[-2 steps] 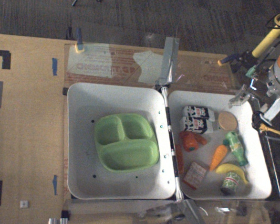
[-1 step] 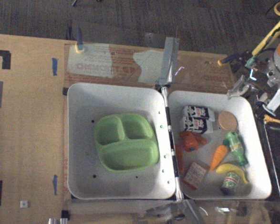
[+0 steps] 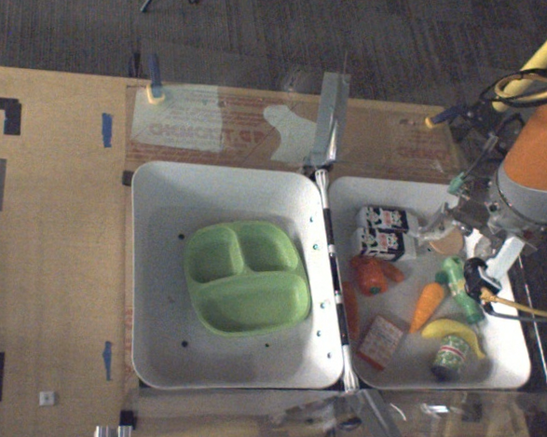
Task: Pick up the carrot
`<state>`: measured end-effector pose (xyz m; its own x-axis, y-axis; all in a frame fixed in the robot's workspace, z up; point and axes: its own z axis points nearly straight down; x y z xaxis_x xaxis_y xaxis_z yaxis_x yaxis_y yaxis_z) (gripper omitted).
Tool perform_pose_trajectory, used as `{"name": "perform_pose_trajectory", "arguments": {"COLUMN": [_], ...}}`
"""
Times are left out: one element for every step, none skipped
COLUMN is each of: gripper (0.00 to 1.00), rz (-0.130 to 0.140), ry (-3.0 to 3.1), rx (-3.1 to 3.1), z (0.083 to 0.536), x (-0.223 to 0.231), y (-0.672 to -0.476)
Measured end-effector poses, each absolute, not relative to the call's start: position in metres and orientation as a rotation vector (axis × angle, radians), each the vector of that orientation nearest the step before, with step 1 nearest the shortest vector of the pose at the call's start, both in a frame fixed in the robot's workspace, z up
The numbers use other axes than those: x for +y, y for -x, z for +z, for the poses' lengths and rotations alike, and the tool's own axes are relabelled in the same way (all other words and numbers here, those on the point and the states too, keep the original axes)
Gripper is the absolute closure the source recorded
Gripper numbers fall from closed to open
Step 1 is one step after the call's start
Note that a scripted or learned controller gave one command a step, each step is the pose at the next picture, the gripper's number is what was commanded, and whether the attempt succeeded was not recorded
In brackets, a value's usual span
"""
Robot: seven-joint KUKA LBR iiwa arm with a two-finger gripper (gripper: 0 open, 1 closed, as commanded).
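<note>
one carrot lies in the right bin, near its middle, long axis running from its thick orange top at far right down to its tip at near left. a banana sits just beside its near end, a red toy to its left, milk cartons farther back. the gripper hangs above the bin's far right part, so the carrot lies nearer and to its left. whether it is open or closed i cannot tell.
</note>
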<state>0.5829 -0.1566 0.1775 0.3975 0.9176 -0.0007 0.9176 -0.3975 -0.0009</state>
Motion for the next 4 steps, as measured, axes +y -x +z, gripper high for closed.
{"name": "perform_pose_trajectory", "arguments": {"gripper": [0.00,1.00,1.00,1.00], "rz": [0.001,0.001,-0.008,0.004], "ry": [2.756,2.759,2.933,2.951], "rx": [-1.507,-1.502,-1.134,-1.073], "z": [0.093,0.102,0.087,0.110], "x": [-0.168,-0.168,-0.124,-0.130], "y": [-0.533,-0.533,-0.504,-0.511]}}
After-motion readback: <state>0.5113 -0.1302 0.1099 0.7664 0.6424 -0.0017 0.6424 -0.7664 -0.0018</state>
